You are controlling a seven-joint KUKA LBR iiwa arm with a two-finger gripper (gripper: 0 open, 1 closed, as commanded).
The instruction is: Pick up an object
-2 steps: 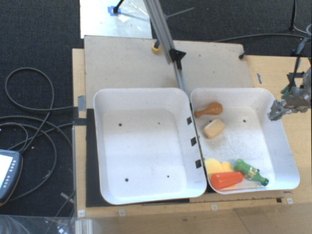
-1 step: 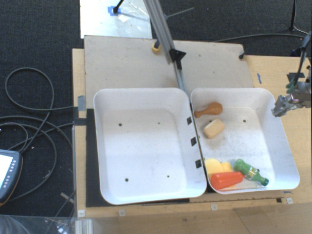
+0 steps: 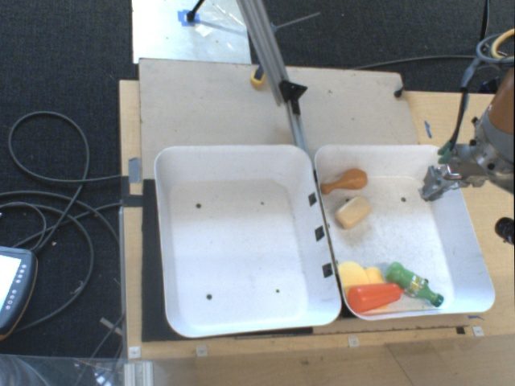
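The tool (image 3: 434, 185) hangs over the right bin's (image 3: 475, 248) far corner; whether its jaws are apart, I cannot tell. Drumstick (image 3: 346, 182) and bread (image 3: 352, 212) lie well left of it, likely next targets.

No legible text, label, brand, no. or sign can be made out anywhere. A lit screen (image 3: 8, 284) is seen at the view's left edge, but its content is too blurred and small to be read.
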